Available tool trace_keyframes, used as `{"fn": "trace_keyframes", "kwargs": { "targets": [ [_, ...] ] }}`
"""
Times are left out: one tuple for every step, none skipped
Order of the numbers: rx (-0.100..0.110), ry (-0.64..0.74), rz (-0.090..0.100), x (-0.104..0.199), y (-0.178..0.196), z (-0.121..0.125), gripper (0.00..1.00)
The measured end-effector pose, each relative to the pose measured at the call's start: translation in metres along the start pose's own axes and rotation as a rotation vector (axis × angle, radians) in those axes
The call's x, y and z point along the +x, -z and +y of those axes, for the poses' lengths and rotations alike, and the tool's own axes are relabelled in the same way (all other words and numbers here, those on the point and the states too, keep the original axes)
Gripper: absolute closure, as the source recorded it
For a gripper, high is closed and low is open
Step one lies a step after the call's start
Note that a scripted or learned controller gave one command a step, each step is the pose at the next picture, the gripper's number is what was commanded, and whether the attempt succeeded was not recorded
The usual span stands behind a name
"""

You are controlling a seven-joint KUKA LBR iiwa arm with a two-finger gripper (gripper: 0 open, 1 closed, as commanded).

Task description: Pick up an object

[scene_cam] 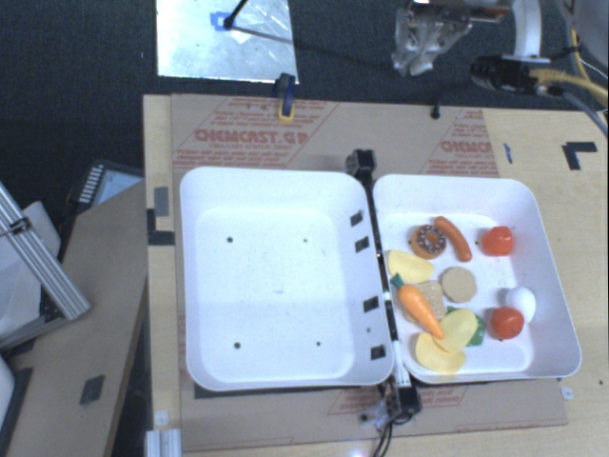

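Observation:
The right bin (547, 255) holds several toy foods: a chocolate donut (429, 241), a sausage (454, 238), a red tomato (497, 241), a carrot (420, 310), a round tan cracker (459, 285), a white egg (520, 302), a second red tomato (506, 324) and yellow slices (440, 349). My gripper (419, 53) hangs high at the top of the view, beyond the bench's far edge, well away from the bins, with nothing visible in it.
The left bin (276, 274) sits beside the right one, joined by a black divider (376, 265). A shiny metal sheet (225, 27) lies at the back left. A yellow clamp (285, 108) stands on the bench's far edge. Cables (552, 79) run at the upper right.

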State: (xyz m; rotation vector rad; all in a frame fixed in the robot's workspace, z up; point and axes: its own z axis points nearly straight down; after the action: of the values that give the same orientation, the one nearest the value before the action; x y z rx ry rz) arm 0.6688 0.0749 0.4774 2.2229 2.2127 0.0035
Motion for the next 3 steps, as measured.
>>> {"fn": "trace_keyframes", "kwargs": {
  "targets": [
    [-0.001, 0.005, 0.002, -0.016, 0.037, 0.000, 1.00],
    [0.001, 0.005, 0.002, -0.026, 0.059, 0.000, 1.00],
    [0.002, 0.000, 0.000, -0.105, 0.058, 0.000, 1.00]
  ]
}}
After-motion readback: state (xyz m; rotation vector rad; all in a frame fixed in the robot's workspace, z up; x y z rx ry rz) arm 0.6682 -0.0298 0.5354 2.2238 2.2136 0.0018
